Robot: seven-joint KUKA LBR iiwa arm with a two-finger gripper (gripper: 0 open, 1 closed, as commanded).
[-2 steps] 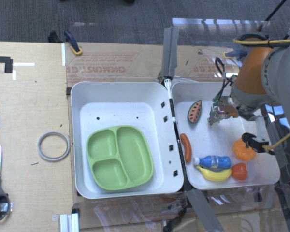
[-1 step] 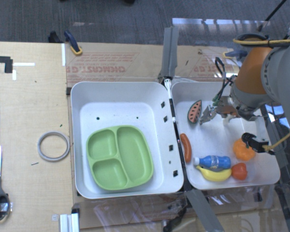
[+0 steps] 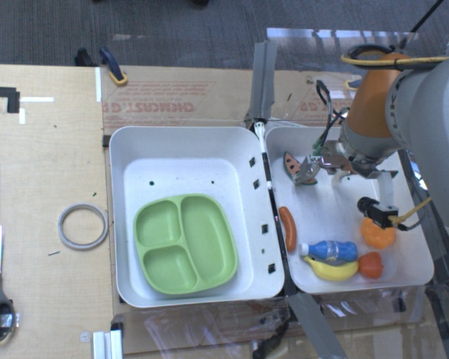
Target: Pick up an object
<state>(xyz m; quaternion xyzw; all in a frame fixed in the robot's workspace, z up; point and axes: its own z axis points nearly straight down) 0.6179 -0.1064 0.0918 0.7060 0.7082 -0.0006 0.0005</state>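
— While the grey arm with the orange band [image 3: 374, 103] reaches in over the right white bin [image 3: 415, 275], where does its claw [image 3: 308, 172] sit?

— Low at the bin's far left part, just beside a small reddish wedge-shaped piece [image 3: 291, 162]. Whether its jaws are apart or together, I cannot tell.

— And the things to pick?

— All in that right bin: a long orange-red sausage shape [image 3: 287, 226] along its left wall, a blue and white plastic bottle [image 3: 331, 250] lying near its front, a yellow banana [image 3: 331, 268] touching the bottle, a small red tomato [image 3: 370, 265] just beside it, and an orange round fruit [image 3: 377, 234] by the right wall.

— Left of that bin?

— A second white bin [image 3: 127, 163] holding a green three-compartment plate [image 3: 185, 242]; farther left, a grey ring [image 3: 83, 225] lies on the table [image 3: 37, 163].
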